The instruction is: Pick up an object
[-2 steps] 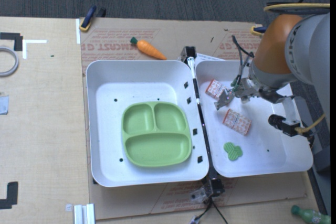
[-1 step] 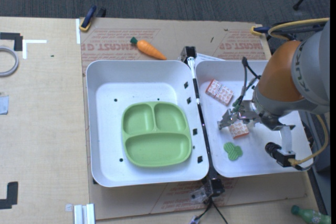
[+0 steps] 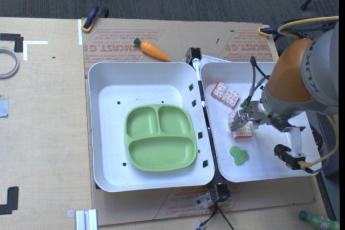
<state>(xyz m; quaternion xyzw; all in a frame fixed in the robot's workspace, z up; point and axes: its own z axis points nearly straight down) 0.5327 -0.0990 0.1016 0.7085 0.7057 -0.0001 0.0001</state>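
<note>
My gripper (image 3: 239, 122) is down in the right bin (image 3: 269, 172), reaching in from the right under the orange wrist band. It sits right on top of a small red and white block (image 3: 244, 132), which it partly hides. A pink patterned box (image 3: 225, 93) lies just up and left of the gripper. A small green leafy toy (image 3: 239, 155) lies just below it on the bin floor.
The left bin (image 3: 108, 89) holds a green divided plate (image 3: 160, 137). A toy carrot (image 3: 152, 50) lies on the cardboard behind the bins, and a blue clamp (image 3: 90, 18) sits at the far left corner. Cables (image 3: 294, 160) hang off the arm over the right bin.
</note>
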